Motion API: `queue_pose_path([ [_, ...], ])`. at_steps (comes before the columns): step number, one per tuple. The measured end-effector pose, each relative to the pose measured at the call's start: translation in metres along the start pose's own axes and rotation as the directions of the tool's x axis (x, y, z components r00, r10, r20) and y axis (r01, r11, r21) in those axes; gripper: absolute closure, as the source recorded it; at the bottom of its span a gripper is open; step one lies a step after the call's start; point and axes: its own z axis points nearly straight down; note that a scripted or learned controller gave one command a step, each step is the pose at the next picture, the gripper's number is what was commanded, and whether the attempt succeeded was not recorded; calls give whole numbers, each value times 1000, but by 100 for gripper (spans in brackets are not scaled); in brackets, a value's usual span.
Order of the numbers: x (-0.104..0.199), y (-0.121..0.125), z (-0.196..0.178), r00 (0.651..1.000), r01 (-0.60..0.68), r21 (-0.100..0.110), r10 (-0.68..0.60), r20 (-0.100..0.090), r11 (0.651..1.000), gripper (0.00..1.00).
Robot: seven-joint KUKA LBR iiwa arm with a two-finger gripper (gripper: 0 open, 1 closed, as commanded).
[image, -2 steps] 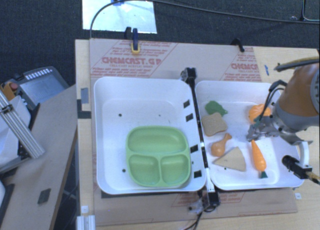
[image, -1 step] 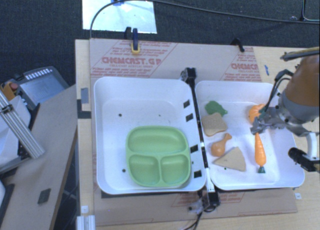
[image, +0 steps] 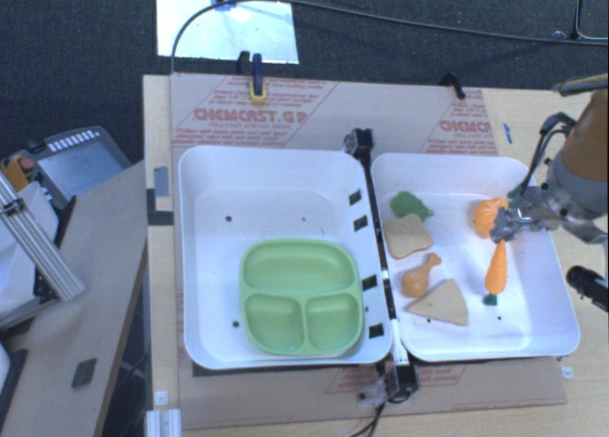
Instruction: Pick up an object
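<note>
One fixed camera above the bench, slanting down, seemingly mid-distance

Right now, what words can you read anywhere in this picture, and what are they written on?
"CHEMCAST GP" in red, on the brown sheet under the bins, left side.
The same red print on the sheet's right side, partly cut off and too blurred to read surely.
The grey device at the left has markings too small to read.

My bins are white; one holds a pale green tray. The other: an orange carrot, tan bread slice, and dark green leaf.
</note>
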Motion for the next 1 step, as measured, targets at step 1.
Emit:
queue_pose_path([
  [1,-3,-4,-62,1000,0,-2,0,1,1000,100],
])
